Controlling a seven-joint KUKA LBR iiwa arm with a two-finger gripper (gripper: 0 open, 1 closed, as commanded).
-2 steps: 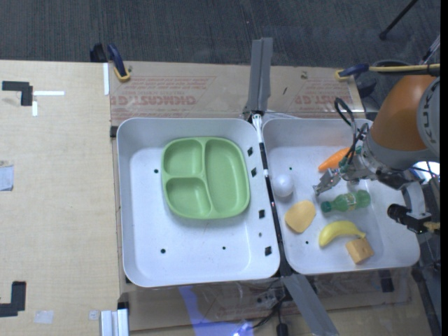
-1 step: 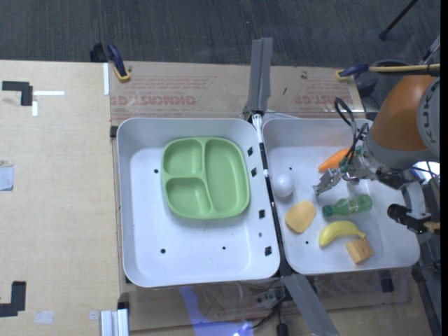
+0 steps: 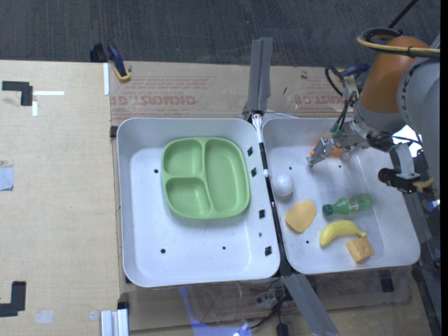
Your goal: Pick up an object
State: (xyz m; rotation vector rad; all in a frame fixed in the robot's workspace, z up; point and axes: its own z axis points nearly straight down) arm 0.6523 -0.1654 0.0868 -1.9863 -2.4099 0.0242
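Observation:
My gripper (image 3: 320, 152) hangs low over the back of the right bin (image 3: 392, 257), near its middle, under the orange-banded wrist (image 3: 388, 75). A small orange patch (image 3: 338, 147) shows right beside it; I cannot tell what that is. In the same bin lie a white ball (image 3: 282, 185) by the left wall, a yellow-orange flat piece (image 3: 301, 215), a small green bottle (image 3: 348, 204) on its side, a yellow banana (image 3: 341, 231) and an orange block (image 3: 360, 249). All of these lie nearer the front than the gripper and apart from it.
The left bin (image 3: 140, 257) holds a green divided plate (image 3: 206, 178). A grey divider post (image 3: 260, 75) rises behind the seam between the bins. Cardboard (image 3: 175, 93) lies behind the bins, and a wooden bench top (image 3: 56, 187) spreads to the left.

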